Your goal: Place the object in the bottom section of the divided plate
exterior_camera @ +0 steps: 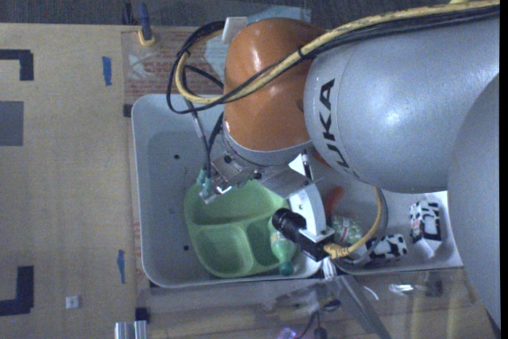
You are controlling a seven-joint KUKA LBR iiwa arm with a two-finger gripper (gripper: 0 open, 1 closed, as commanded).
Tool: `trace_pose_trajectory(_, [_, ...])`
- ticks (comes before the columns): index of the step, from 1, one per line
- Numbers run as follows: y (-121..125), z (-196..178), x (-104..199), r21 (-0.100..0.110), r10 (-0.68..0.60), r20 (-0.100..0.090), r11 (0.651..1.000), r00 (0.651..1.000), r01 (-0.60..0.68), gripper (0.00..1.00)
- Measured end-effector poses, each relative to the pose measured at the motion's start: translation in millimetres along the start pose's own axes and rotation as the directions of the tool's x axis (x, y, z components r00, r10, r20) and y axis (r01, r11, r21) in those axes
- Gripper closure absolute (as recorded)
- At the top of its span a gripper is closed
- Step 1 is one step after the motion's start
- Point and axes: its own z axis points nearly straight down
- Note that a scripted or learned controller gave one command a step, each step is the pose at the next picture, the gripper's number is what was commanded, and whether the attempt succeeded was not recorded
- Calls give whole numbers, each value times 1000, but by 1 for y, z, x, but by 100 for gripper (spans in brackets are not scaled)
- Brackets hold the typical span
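Dark carpet fills the top of the view, and below it a pale wooden surface (63,171) stretches to the left, marked with black corner shapes and short strips of blue tape (106,71). Two shallow white bins sit on it side by side. The bin on the view's left (159,171) holds a green divided plate (226,246), which lies flat against the bin's near wall. One wide section of the plate faces the arm and two smaller sections face the near wall.

The grey arm (397,107) with its orange band (266,83) reaches in from the right and hides much of both bins. Its pincer (211,185) hangs at the plate's upper-left rim, over the wide section. Whether it is released or clenched cannot be told, and nothing can be made out in its grasp.

A rounded green object (282,248) sits at the plate's right edge, partly hidden by the robot, so its section cannot be told.

The other bin (440,254) holds two black-and-white cow-patterned things (389,247), a red thing (334,194) and a green mottled thing (346,230) close together.
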Motion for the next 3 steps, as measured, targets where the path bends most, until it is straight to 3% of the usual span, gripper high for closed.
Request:
trace_pose_trajectory(1, [-52, 12, -66, 0, 67, 0, 998, 998, -67, 100])
trace_pose_trajectory(2, [-54, 59, -70, -1, -327, 0, 945, 945, 327, 100])
trace_pose_trajectory(3, [-26, 88, -26, -1, -435, 0, 900, 900, 435, 100])
